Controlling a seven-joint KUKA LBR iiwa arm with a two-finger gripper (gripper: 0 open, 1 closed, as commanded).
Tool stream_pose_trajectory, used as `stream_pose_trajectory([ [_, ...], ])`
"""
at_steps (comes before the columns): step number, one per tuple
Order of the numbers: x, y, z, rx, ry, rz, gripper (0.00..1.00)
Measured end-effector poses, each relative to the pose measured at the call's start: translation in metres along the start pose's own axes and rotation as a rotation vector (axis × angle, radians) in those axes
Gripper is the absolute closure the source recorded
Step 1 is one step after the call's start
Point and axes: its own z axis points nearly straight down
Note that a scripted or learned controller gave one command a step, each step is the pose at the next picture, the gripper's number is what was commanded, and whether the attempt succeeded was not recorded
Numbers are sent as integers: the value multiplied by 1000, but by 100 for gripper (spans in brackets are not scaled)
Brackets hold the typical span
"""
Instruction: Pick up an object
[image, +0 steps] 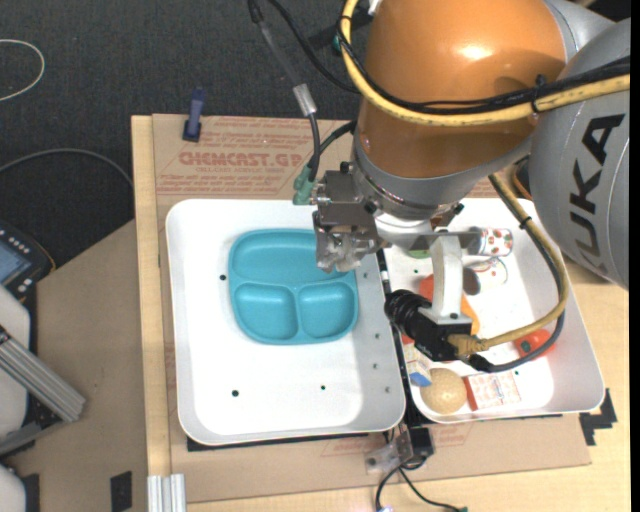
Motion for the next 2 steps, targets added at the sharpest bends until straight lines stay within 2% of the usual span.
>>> stream_pose_trajectory([
  [1,44,7,4,-13,6,-10,100],
  [2,34,0,167,5,-2,-4,100],
])
